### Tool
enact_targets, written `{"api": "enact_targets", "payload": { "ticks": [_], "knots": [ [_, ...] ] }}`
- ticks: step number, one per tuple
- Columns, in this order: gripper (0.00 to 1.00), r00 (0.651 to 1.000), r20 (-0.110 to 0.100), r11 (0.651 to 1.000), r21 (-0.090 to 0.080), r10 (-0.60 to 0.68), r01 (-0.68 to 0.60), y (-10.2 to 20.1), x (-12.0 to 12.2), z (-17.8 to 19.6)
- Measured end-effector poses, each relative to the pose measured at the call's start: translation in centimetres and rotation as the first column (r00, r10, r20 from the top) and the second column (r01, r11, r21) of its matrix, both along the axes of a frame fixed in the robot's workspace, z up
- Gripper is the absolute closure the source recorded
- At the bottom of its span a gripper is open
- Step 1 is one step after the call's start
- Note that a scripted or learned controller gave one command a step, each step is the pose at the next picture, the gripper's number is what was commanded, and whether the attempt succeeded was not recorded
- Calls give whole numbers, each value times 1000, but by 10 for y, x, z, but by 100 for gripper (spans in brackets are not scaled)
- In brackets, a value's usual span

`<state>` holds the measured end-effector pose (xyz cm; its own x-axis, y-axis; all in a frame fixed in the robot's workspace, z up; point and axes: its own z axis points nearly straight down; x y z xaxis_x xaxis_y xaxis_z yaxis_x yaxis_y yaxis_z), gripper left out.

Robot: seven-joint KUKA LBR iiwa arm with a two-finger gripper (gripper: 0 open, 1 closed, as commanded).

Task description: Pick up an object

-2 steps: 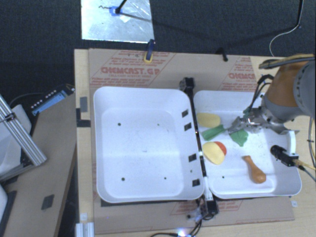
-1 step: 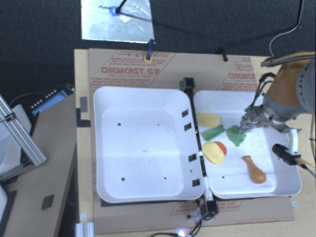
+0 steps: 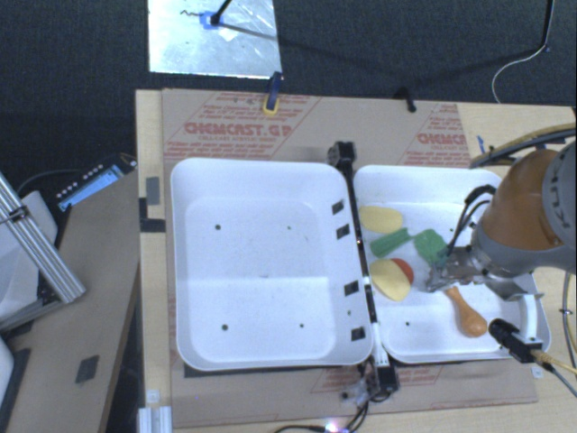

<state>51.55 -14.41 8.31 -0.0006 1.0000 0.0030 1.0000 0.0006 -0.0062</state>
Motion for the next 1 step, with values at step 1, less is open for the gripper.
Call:
{"api": "enact_targets", "payload": {
  "ticks": [1],
  "knots": [
    [100,1000,12,1000,-2,11,-11,64,52,2]
  ]
}}
